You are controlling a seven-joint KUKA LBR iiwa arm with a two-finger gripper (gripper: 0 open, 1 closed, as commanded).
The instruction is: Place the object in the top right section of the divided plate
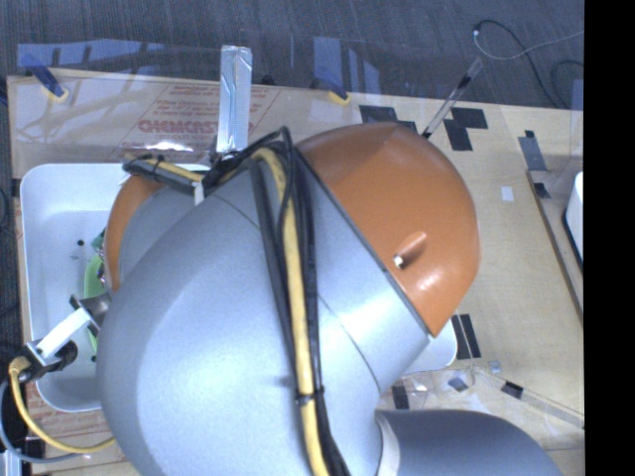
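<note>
**Arm blocks the view over the left bin**

Left bin (40, 216) rim shows; a green scrap (95, 271) sits at the arm's edge, can't tell if it's the object or plate. Risk: a blind drop into the wrong section. Arm (298, 315) is stretched across from the right, wrist low over that bin. Jaw state: can't tell.

Arm (268, 335) hides most of bins (45, 226).
</note>
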